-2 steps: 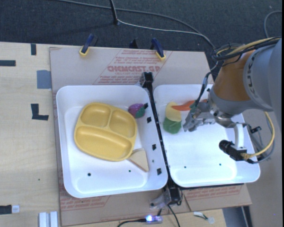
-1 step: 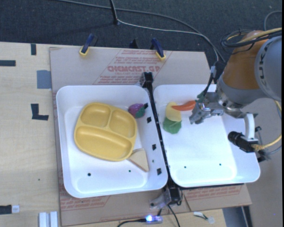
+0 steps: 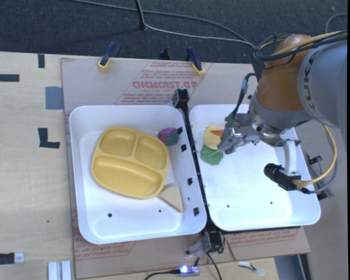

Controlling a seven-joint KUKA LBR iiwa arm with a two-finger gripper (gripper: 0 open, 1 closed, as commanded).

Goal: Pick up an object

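My gripper (image 3: 228, 140) hangs over the left part of the right bin (image 3: 262, 209), its fingertips low beside a small cluster of toys. A green piece (image 3: 210, 154) lies just left of and below the fingertips, and a yellow piece with an orange edge (image 3: 213, 135) lies just above it. The arm's wrist covers the bin's upper middle. In the left bin (image 3: 84, 214) a yellow divided plate (image 3: 130, 161) lies flat, with a purple toy (image 3: 169, 135) at its upper right and a tan wedge (image 3: 173, 197) at its lower right.
A black clip divider (image 3: 189, 156) runs between the two bins. A black cable connector (image 3: 282, 177) hangs over the right bin's right side. Blue-and-yellow clamps (image 3: 108, 56) hold the cardboard at the back.
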